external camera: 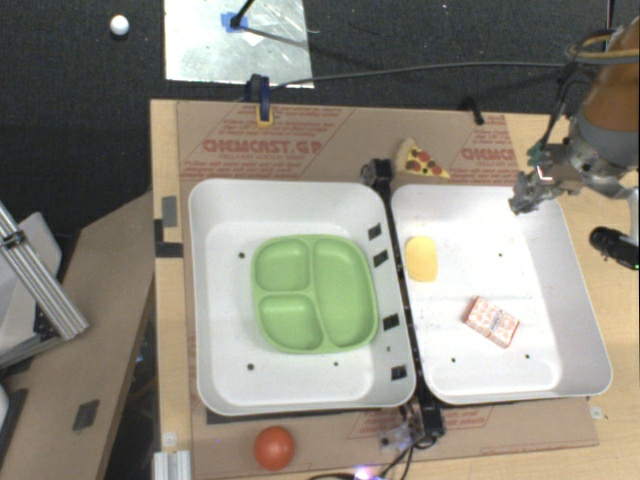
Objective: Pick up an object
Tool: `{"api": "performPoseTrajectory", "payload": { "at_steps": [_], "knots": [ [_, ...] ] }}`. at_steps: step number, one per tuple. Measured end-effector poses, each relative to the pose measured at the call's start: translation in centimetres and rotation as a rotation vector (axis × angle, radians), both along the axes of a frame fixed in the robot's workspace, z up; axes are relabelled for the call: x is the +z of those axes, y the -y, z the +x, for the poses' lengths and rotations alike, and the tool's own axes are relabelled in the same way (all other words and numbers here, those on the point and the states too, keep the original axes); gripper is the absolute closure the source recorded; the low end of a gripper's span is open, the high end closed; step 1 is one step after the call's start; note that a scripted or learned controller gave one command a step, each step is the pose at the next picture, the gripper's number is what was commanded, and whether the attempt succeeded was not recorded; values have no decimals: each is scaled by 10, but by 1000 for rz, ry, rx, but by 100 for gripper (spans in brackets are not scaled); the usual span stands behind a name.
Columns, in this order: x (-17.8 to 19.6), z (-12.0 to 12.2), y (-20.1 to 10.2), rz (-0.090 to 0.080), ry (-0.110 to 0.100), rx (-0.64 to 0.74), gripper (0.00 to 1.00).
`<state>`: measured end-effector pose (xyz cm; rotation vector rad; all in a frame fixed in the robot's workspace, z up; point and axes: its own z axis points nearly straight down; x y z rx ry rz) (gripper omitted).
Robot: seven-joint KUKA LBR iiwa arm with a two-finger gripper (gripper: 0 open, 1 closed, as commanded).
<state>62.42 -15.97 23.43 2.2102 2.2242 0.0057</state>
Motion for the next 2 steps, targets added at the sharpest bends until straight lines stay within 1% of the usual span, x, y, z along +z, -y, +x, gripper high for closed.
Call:
{"api": "performPoseTrajectory", "payload": {
  "at_steps": [1, 2],
  "knots": [
    [20, 1, 0, 1, -2, 0, 100],
    [18, 18, -54, 2, -2, 3, 100]
  ]
}}
